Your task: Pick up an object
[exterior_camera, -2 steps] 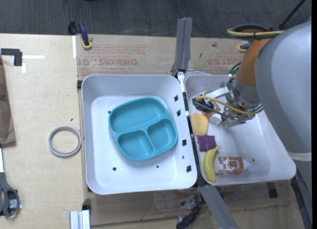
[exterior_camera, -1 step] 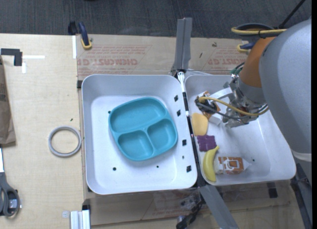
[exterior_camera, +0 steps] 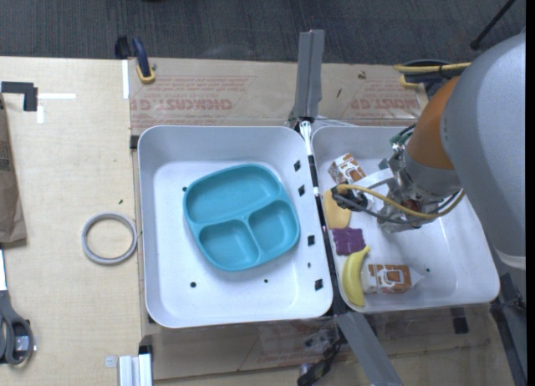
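A dark grey carpeted floor [exterior_camera: 251,0] lay beyond the far edge of the pale wooden bench [exterior_camera: 67,167]. A brown printed cardboard sheet [exterior_camera: 209,100] covered the bench's right part, evenly lit.

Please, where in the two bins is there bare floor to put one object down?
Left bin: bare floor along its left wall and near edge, around the blue divided plate. Right bin: a small patch right of the orange snack box. Crowded by its left wall: banana, purple packet, robot arm.
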You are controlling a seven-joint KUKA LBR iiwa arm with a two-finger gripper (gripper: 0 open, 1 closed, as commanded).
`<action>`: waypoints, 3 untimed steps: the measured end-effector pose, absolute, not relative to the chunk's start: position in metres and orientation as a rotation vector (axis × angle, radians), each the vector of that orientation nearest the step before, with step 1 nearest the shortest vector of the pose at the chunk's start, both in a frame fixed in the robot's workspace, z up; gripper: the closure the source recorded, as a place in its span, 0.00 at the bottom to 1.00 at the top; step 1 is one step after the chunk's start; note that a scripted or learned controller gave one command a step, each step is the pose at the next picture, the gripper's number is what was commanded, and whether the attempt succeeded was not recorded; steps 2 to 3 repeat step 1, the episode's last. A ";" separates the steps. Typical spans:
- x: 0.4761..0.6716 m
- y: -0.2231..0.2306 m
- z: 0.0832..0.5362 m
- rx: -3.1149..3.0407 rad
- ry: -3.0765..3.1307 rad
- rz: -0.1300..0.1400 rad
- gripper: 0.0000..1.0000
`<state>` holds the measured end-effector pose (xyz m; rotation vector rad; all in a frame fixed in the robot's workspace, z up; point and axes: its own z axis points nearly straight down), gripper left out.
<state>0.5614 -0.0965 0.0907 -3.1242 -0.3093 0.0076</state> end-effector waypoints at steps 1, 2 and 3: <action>0.606 -0.070 0.191 -3.094 -0.542 0.006 1.00; 0.606 -0.070 0.191 -3.094 -0.542 0.006 1.00; 0.606 -0.070 0.191 -3.094 -0.542 0.006 1.00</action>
